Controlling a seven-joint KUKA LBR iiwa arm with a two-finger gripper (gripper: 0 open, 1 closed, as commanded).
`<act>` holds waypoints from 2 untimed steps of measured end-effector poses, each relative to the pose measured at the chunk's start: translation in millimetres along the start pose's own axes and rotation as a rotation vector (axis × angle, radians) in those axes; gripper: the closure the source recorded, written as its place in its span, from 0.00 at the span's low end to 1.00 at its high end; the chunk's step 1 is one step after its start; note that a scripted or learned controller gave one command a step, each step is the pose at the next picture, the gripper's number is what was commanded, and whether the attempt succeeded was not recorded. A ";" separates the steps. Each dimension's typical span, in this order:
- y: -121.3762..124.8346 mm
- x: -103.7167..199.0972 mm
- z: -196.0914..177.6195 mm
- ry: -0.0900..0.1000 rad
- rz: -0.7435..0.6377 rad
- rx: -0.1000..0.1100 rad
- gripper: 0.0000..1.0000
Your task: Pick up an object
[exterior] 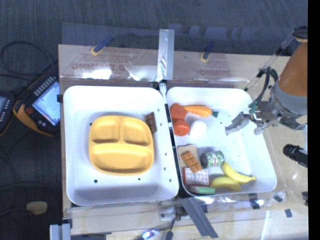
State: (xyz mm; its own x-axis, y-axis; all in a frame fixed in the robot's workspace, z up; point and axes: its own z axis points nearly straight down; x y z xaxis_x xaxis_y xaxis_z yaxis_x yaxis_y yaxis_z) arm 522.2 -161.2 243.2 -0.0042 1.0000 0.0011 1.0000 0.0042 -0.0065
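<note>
So far nothing had been picked up. Along the near edge of the right bin (pixel 260 181) lay a banana (pixel 235 173), a small can (pixel 212 159) and a cracker (pixel 189 159); toward its far left corner sat a carrot (pixel 197 110) and a white egg (pixel 198 129). The gripper (pixel 245 123) hung above the bin's right side, fingers spread wide and empty, apart from every object. Choosing, descending and grasping all remained.
</note>
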 end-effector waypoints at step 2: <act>-33.1 -18.8 155.6 0.002 -0.115 -0.012 0.00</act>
State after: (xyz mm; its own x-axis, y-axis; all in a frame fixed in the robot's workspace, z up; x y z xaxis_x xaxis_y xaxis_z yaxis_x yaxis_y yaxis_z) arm 488.1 -180.0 87.8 -0.1188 0.9929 0.0034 0.9929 0.1188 0.0057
